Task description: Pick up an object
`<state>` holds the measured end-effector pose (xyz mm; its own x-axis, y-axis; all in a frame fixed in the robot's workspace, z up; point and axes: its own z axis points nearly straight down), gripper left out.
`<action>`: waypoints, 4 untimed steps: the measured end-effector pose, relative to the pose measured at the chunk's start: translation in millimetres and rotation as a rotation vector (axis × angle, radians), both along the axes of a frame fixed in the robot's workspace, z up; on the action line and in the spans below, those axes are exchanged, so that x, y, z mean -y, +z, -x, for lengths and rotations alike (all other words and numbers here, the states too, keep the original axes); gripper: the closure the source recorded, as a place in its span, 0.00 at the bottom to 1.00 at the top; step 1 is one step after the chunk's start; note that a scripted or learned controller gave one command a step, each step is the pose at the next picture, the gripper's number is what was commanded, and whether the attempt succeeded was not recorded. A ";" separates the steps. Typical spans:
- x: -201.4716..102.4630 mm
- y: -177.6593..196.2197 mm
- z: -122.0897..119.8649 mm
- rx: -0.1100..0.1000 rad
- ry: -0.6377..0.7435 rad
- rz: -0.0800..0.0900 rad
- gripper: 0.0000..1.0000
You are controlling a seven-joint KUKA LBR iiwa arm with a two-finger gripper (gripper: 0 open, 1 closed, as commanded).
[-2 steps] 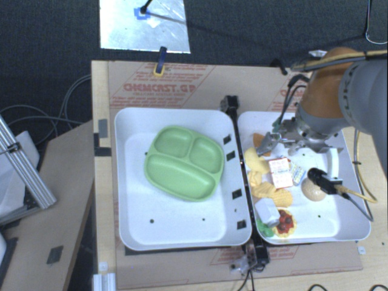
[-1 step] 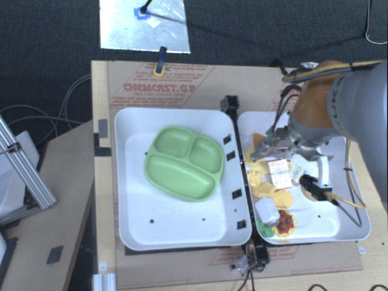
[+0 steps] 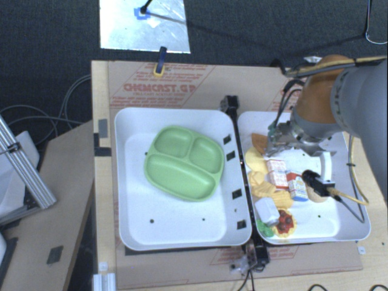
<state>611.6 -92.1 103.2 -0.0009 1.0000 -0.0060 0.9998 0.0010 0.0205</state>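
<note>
**Gripper low over the clutter in the right bin**

The grey arm's gripper (image 3: 277,140) sits low in the right white bin (image 3: 321,222), near its far left corner. Whether the pincer is parted or closed cannot be told from this angle, and nothing can be seen caught in it.

All the candidates lie along that bin's left edge. A tan wedge-shaped piece (image 3: 260,142) lies just beside the gripper, towards the far left corner. A soft yellow lump (image 3: 256,161) touches the left wall below it. A small red-and-white carton (image 3: 277,173) lies just nearer the front than the gripper, with a blue-and-white carton (image 3: 297,189) beside it. A pale grey cup-like piece (image 3: 266,211) and a red crumpled item (image 3: 285,222) sit at the front left corner. The left white bin (image 3: 130,180) holds a green divided plastic plate (image 3: 183,162), well apart from the arm.

The step in hand looks like the descent onto a target. The red-and-white carton seems the best choice, being boxy and firm, with flat sides to press on. The things crowd one another, so the gripper should straddle one item alone, come down straight, close across the narrow side, and lift vertically. It should also stay away from the left wall, since a scrape there could tilt the grasp.
</note>
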 end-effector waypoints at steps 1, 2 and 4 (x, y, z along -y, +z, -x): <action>-1.8 44.1 0.9 -0.015 0.003 -0.005 1.00; -1.8 88.1 1.7 -0.015 0.003 -0.005 1.00; -41.1 112.0 34.6 -0.022 0.006 -0.007 1.00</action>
